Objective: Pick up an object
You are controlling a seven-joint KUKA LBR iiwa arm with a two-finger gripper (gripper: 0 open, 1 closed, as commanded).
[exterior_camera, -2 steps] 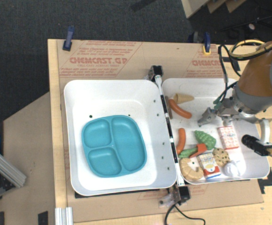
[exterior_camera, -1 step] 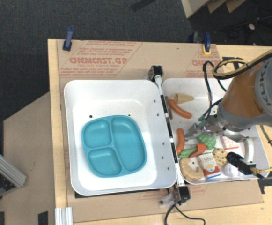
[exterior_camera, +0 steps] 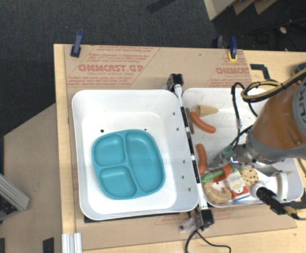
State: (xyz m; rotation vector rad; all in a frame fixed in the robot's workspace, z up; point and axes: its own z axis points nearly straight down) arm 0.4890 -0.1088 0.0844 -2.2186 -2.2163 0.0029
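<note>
The arm (exterior_camera: 282,123) reaches down into the right bin (exterior_camera: 221,96), over a pile of toy food (exterior_camera: 232,182). It looks like it is going for a grab. I cannot tell how the gripper stands. Next it must close on one toy and lift.

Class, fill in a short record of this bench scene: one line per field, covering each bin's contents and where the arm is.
left bin: teal divided plate
right bin: two sausages, cone, cookie, carton, other toy food
arm: over the right bin's near end
gripper: low among the food pile; grip cannot be judged
</note>
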